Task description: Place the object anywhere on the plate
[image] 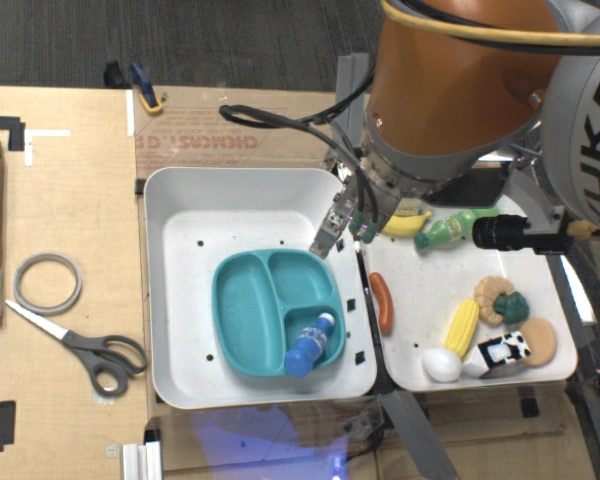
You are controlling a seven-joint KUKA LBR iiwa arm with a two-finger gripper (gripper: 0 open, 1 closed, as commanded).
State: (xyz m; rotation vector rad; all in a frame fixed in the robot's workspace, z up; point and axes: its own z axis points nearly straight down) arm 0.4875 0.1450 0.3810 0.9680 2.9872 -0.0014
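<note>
Above and to the right of the claw (340, 230) you see the arm (460, 58), a bulky rounded orange band on a grey shell, leaning in over the wall shared by the two bins with its wrist pointing down and left. The pale wooden bench (60, 388) spreads to the claw's left, and dark carpet (230, 18) runs beyond it. Below and left of the claw lies the left white shallow plastic bin (180, 268), smooth with rounded corners; the right white bin (410, 348) sits to the claw's right and below.

Just below the claw, inside the left bin, rests the teal three-compartment plastic plate (255, 313), glossy and rounded. The small clear plastic bottle with a blue cap (308, 346) lies tilted in the plate's lower right compartment, well below the claw and apart from it.

To the claw's right you find a yellow banana (405, 224) and a green bottle-shaped toy (450, 230); lower right, a red sausage (382, 301), a yellow corn cob (462, 326) and a white egg (441, 365). Far left lie grey-handled scissors (85, 350) and a tape ring (48, 281).

The metallic claw hangs slanted over the left bin's upper right corner; you cannot tell from here how it is set.
</note>
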